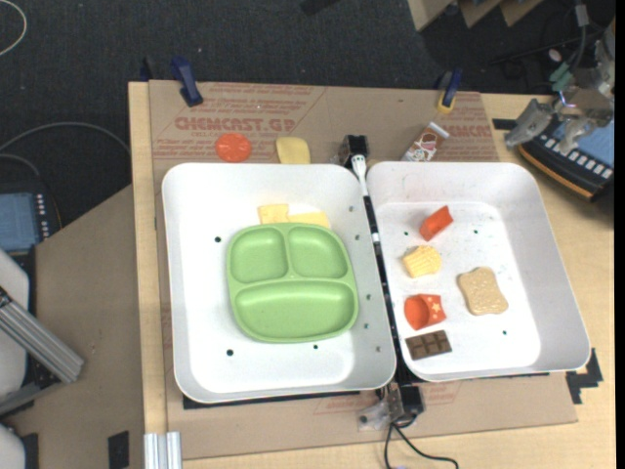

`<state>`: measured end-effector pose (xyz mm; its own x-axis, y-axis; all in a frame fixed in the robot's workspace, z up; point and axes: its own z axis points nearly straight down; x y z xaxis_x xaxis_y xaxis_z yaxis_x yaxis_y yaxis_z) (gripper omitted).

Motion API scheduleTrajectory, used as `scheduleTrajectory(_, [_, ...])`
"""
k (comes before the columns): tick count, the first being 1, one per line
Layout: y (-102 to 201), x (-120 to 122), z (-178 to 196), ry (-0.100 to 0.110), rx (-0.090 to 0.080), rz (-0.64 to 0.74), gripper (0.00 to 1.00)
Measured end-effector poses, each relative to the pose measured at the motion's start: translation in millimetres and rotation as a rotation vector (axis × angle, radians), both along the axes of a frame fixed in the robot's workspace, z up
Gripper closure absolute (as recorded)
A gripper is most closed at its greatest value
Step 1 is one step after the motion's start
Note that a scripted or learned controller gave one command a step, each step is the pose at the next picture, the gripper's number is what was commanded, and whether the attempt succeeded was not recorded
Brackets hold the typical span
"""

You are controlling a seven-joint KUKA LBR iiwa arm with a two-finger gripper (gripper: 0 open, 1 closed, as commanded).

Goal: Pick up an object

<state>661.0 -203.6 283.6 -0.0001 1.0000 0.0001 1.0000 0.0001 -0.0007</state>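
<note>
Right bin [547,223], contents: you are looking at an orange wedge [436,222], yellow corn piece [422,260], tan bread slice [482,291], red cup-like piece [424,310] and chocolate bar [428,344], all lying apart. Claw [566,106]: waiting at the upper right, off the bins; grip state cannot be told. Best pick: you are probably safest taking the bread slice, with open floor around it. The chocolate is sitting near the front wall. Left bin [186,291]: holding a green divided plate [290,282].
</note>
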Motion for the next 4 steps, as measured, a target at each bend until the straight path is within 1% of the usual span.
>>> scheduleTrajectory(1, [-20.2, -81.9, -167.0, 0.018, 0.006, -0.004, 0.0])
scheduleTrajectory(2, [37.1, -125.3, -202.0, 0.008, 0.006, 0.002, 0.0])
scheduleTrajectory(3, [33.1, -122.1, -188.4, -0.003, -0.001, -0.001, 1.0])
scheduleTrajectory(4, [96.0, -61.3, -136.3, -0.011, 0.001, 0.009, 1.0])
